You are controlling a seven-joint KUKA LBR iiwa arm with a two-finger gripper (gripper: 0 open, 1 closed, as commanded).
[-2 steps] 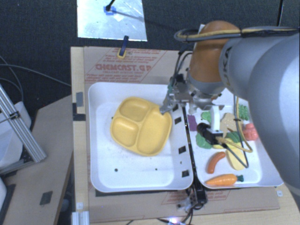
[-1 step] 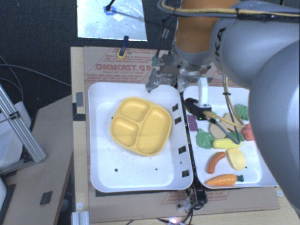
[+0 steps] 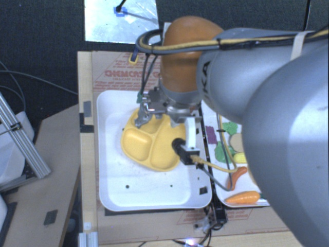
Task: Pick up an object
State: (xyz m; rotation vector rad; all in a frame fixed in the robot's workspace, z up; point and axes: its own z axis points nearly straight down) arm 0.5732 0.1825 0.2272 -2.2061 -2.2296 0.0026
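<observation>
Bench (image 3: 61, 138): tan top, seen at a slant. On it a brown cardboard sheet (image 3: 115, 78) with red print, its far edge toward the top of the view. Two shallow white bins lie side by side on the cardboard. Left bin (image 3: 110, 184): rounded corners, bare white floor toward its near edge. Right bin (image 3: 257, 204): mostly hidden under the arm, only a strip of its near rim in view. Small grey tabs (image 3: 86, 108) sit at the cardboard's left edge
</observation>
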